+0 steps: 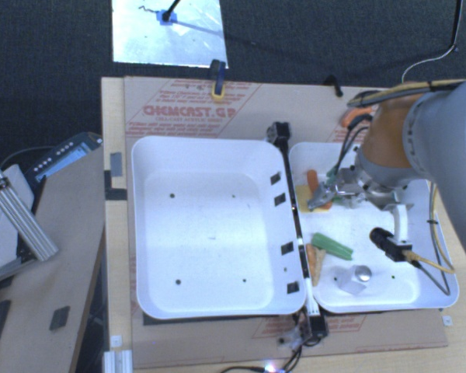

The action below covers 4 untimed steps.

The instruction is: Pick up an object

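Down in the right bin (427, 290), near its upper left corner, hung the gripper (320, 200). Could not tell how the gripper stood, nor whether anything sat in it. Just beside it, toward the bin's far edge, lay a small orange piece (313, 179), close enough to look like the target, though contact could not be made out. Nearer the front, well clear of the tool, rested a green wedge (332, 246), with a thin orange strip (311, 263) along the bin's left wall and a silvery metal cylinder (356, 277) by the front rim. To the left sat the other bin (151, 158), separated by the black clips on the shared edge. Judged as early going: reach apparently made, nothing seen lifted, so grasp and raise likely still ahead.
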Available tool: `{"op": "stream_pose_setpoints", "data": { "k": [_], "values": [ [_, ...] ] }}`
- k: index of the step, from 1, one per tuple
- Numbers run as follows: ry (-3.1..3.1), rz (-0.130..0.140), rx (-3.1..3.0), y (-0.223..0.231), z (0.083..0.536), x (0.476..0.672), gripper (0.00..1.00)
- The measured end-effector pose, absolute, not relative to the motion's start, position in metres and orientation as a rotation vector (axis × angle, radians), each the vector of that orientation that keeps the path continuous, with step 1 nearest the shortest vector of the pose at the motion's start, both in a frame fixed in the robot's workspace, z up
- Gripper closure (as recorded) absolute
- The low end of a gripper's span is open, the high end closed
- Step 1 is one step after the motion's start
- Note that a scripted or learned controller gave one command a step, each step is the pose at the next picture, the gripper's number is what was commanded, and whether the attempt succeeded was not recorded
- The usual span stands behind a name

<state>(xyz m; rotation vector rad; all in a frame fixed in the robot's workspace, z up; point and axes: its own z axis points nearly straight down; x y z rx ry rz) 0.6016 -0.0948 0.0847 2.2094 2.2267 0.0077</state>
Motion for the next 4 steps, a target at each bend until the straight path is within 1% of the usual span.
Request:
{"op": "stream_pose_setpoints", "data": {
  "k": [1, 2, 3, 4],
  "values": [
    [2.225, 0.005, 2.212, -0.097, 0.096, 0.599, 1.0],
    [2.215, 0.018, 2.204, -0.102, 0.262, 0.607, 1.0],
    [2.231, -0.011, 2.227, -0.081, 0.115, 0.564, 1.0],
    [2.216, 0.02, 2.204, -0.086, 0.357, 0.546, 1.0]
  ]
}}
